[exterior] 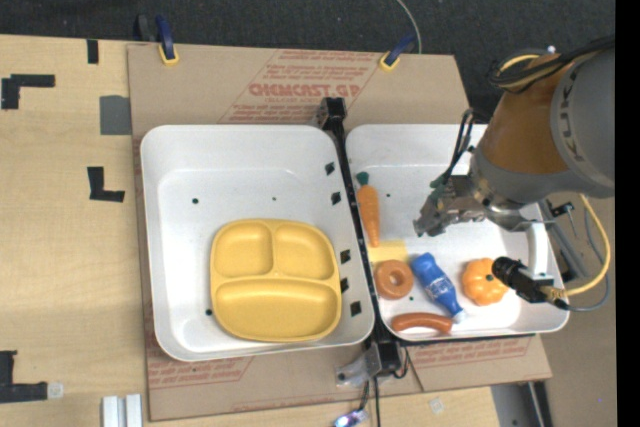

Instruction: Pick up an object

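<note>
- On the bench, two white bins sit side by side: left bin (170, 175) carries just a yellow divided plate (275, 278), lying flat toward the near side.
- Right bin (400, 155) has all the pickable stuff, bunched along the near edge and the divider wall.
- Arm (545, 130) comes in from the right, orange band over the wrist, and hangs over the middle of the right bin.
- Gripper (440, 212) sits above bare bin floor, apart from every object. Can't tell if the claw is spread or pinched; the tip is a dark blur from this angle. Nothing visibly between it.
- Candidates, biggest first: carrot (369, 213) lying along the divider; blue bottle (436, 282) tilted, near centre front; orange pumpkin-like toy (484, 281) to its right; brown donut (393, 280) just left of the bottle; sausage (420, 322) against the front wall.
- Risks, my read:
- Straight descent from here hits empty floor, so a lateral shift is needed first.
- Bottle, donut and sausage are packed close; a closing claw may shove a neighbour or clip two at once.
- Carrot hugs the wall, so one finger could jam on the divider.
- Sausage at the front rim leaves little clearance.
- Pumpkin toy looks round; it may squirt out of a two-finger pinch.
</note>
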Available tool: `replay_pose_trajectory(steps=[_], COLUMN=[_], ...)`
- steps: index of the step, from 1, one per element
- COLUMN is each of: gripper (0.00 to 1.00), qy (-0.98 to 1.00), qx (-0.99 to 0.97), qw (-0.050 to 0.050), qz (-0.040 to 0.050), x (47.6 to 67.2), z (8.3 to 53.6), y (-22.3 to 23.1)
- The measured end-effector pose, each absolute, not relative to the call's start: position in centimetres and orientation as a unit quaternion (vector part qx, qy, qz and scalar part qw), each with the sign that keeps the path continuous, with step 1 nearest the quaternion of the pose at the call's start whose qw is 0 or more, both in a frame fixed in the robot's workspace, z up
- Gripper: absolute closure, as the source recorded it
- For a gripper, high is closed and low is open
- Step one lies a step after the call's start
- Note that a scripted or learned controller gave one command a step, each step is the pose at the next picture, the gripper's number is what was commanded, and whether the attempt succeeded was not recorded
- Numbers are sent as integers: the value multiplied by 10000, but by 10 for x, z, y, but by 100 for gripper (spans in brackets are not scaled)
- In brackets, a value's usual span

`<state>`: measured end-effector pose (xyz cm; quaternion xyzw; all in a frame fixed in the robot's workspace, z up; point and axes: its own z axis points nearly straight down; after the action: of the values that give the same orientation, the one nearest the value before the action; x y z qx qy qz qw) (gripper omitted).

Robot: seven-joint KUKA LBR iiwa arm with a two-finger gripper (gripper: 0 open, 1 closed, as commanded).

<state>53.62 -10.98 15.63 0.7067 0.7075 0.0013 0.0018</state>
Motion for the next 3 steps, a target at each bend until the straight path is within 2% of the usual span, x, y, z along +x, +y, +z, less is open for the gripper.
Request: replay_pose_trajectory(steps=[1, 2, 3], gripper=[100, 100, 100], qy=[7074, 7077, 7096], qx=[7068, 7065, 7046], qw=[14, 3, -7], qz=[9, 4, 5], x=[538, 538, 556], z=[204, 226, 236], y=[-119, -119, -67])
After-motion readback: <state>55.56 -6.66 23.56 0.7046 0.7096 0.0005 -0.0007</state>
